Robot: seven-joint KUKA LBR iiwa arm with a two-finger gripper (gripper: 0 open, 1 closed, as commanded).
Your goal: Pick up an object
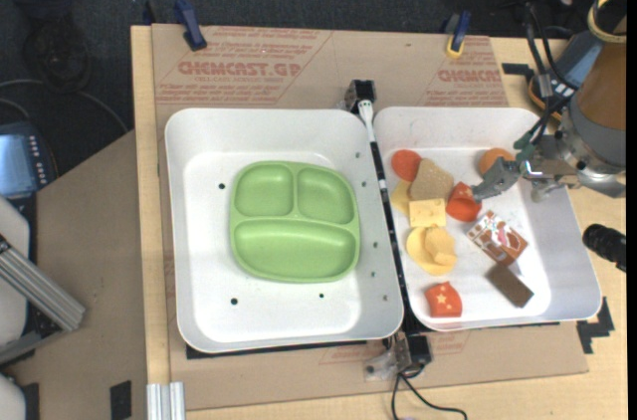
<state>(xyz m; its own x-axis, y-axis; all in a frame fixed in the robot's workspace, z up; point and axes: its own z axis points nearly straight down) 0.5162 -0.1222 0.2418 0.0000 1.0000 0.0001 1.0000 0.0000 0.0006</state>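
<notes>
Grey gripper hovers over the right bin, its fingers spread apart with nothing between them, just beside a red toy tomato. Left bin holds a green divided plate.

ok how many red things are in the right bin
4. One at the top left of the pile, one in the middle by the tool, one near the front edge, plus a red-and-white packet. Others may be hidden.
</notes>
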